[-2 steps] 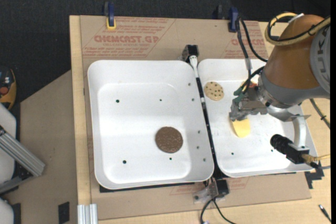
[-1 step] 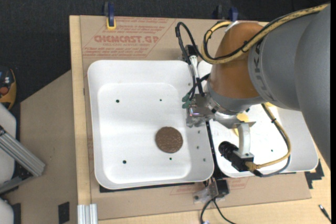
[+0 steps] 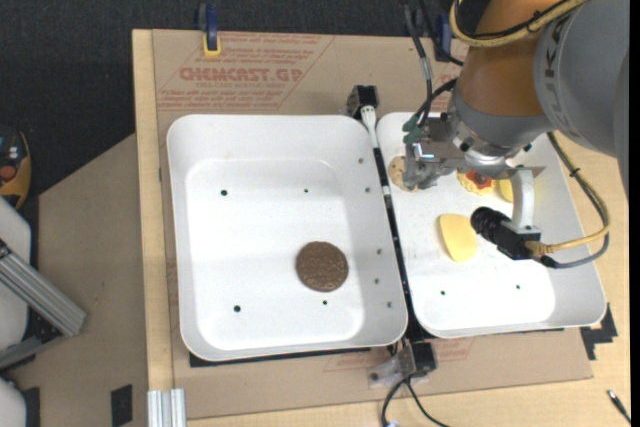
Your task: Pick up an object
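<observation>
A brown round disc (image 3: 322, 266) lies in the left bin (image 3: 210, 215), toward its front right. In the right bin (image 3: 480, 310) a pale yellow piece (image 3: 457, 237) lies near the middle. A tan round object (image 3: 400, 171) peeks out at the bin's left wall, partly hidden by the gripper. An orange-red and yellow object (image 3: 478, 181) shows under the wrist, with a yellow strip (image 3: 505, 189) beside it. My gripper (image 3: 421, 167) hangs low over the back left of the right bin, next to the tan object.
The bins sit on a cardboard sheet (image 3: 250, 65) on the bench. A black clamp (image 3: 361, 100) stands at the back between the bins. A black cable fitting (image 3: 500, 230) hangs off the arm over the right bin. A blue clip (image 3: 209, 25) holds the cardboard's back edge.
</observation>
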Robot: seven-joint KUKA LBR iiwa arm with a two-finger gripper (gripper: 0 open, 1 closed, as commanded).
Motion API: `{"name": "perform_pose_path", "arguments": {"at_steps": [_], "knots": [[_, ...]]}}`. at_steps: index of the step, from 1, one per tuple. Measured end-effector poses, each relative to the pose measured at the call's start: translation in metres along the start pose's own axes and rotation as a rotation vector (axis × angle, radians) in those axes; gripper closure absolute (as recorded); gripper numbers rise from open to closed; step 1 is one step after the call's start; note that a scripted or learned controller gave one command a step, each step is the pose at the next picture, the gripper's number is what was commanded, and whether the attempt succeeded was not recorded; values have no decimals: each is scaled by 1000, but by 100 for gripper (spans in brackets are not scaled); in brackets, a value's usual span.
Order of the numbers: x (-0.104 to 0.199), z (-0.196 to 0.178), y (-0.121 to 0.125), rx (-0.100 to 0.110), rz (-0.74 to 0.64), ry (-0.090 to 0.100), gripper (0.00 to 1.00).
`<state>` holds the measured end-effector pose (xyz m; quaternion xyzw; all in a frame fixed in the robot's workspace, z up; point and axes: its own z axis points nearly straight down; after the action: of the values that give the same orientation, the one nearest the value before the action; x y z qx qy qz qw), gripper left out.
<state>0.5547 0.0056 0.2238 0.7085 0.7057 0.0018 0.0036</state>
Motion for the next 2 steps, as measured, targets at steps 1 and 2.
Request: {"name": "perform_pose_path", "arguments": {"at_steps": [1, 2], "knots": [[41, 8, 28, 4, -7, 3, 100], [22, -33, 62, 0, -5, 2, 100]]}}
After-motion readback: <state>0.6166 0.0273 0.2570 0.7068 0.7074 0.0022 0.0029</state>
